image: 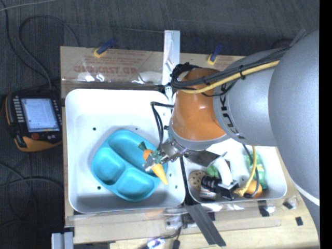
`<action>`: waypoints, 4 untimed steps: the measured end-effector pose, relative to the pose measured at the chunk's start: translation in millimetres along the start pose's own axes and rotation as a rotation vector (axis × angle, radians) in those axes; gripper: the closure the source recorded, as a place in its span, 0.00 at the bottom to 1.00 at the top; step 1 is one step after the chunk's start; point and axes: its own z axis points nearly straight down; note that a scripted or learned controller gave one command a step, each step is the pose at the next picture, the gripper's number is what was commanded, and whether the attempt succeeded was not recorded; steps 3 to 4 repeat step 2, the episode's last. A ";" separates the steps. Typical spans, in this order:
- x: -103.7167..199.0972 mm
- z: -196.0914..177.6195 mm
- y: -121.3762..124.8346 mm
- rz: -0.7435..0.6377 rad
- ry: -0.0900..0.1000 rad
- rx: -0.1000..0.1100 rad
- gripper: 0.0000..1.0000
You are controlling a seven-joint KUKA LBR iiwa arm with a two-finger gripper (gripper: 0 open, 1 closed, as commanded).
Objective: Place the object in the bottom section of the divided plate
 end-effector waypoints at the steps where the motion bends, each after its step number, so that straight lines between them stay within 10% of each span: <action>1: -18.0 -0.1 31.4 0.010 0.000 -0.001 1.00; 2: -18.1 -0.2 31.3 0.010 0.000 -0.001 0.00; 4: -18.1 -0.2 31.3 0.010 0.000 -0.001 0.00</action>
